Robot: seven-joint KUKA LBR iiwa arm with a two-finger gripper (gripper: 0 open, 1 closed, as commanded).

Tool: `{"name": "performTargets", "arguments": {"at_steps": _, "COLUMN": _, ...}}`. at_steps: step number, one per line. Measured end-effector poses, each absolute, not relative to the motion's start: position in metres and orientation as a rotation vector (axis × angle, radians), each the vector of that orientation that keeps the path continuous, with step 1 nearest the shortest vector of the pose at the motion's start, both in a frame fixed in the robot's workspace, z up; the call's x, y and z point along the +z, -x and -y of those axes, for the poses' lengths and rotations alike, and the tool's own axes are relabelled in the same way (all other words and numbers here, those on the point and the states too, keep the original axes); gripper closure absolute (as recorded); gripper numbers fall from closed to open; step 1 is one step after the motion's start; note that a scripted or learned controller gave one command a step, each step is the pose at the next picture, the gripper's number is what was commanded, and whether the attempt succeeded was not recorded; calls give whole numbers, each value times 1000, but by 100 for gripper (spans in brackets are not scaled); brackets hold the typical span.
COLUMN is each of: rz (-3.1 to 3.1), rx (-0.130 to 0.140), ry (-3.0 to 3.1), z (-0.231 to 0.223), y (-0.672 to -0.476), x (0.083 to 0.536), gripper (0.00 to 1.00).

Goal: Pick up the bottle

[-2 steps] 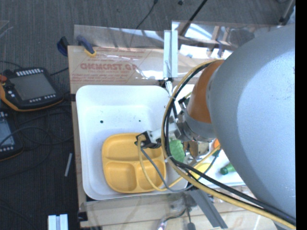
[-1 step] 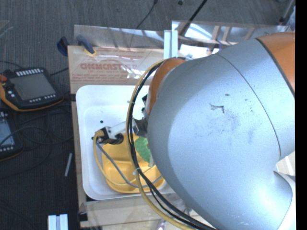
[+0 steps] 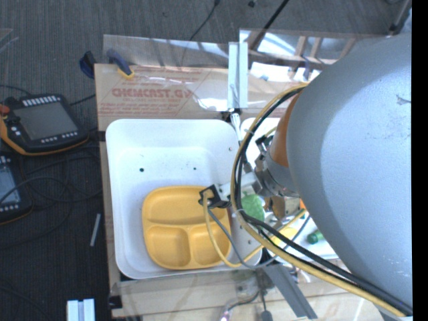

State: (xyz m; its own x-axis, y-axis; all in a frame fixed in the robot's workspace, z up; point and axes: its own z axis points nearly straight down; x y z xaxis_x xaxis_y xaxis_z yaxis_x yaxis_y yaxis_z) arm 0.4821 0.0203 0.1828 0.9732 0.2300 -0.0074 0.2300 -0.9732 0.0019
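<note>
At the near edge, the left white bin (image 3: 127, 179) holds a yellow divided tray (image 3: 180, 229), lying flat in its near right corner. Just right of it, past the bin wall, the grey arm (image 3: 361, 172) covers most of the right bin (image 3: 321, 246). Below its wrist sits a green rounded thing (image 3: 253, 206), and a small green piece (image 3: 314, 236) shows nearer the bin's front; whether either is the bottle, or which way it points, cannot be told. The gripper is hidden behind the wrist and cables, so its state cannot be told. Farther back, a clear sheet (image 3: 167, 92) lies on the surface.
</note>
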Motion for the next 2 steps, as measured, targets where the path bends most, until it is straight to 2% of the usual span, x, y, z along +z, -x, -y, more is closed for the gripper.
{"name": "performTargets", "arguments": {"at_steps": 1, "rz": -546, "rx": -8, "ry": -3090, "z": 0, "y": -608, "x": 203, "gripper": 0}}
{"name": "performTargets", "arguments": {"at_steps": 2, "rz": -811, "rx": -9, "ry": -3035, "z": -107, "y": -558, "x": 192, "gripper": 0}}
